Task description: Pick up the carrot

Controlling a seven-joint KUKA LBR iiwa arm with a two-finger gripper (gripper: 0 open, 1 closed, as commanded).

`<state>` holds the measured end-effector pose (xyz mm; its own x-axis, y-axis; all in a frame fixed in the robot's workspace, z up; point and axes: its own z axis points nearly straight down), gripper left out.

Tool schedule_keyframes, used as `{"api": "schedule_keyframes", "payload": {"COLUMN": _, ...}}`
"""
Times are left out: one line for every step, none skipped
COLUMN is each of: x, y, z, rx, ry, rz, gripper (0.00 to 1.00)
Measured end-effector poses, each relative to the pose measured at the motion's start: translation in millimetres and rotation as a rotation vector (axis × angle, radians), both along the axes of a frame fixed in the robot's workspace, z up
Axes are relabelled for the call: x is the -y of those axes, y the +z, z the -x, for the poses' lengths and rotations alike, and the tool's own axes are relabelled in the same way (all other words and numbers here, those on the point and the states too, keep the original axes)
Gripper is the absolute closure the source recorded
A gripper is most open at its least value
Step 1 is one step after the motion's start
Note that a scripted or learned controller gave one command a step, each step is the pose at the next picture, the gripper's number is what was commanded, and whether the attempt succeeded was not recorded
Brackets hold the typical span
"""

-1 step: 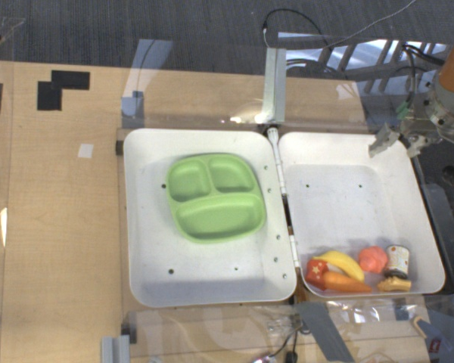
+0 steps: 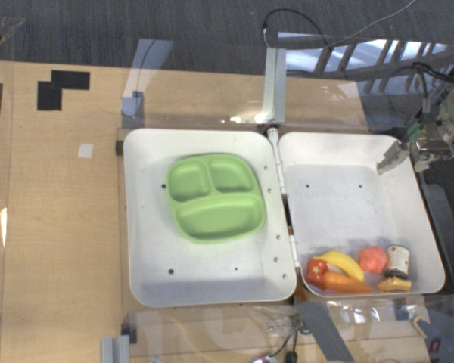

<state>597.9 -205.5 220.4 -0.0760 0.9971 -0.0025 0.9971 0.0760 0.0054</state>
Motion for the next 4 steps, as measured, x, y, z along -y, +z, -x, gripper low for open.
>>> {"api": "schedule_keyframes", "payload": {"x": -128, "y": -35, "z": -22, "rx": -0.003, "ry": -0.244, "rz": -0.004, "gripper": 0.0}}
{"api": "schedule_keyframes", "payload": {"x": -129, "y": -23, "z": -24, "rx": 0.002, "ry": -0.238, "rz": -0.004, "gripper": 1.0}}
{"api": "schedule_keyframes", "payload": {"x": -281, "y": -35, "z": -66, "rx": -0.002, "ry": -0.264, "rz": -0.005, "gripper": 1.0}}
{"api": "schedule_keyframes", "payload": {"x": -327, "y": -87, "z": -71, "rx": -0.002, "ry": 0.136, "rz": -0.003, "gripper": 1.0}}
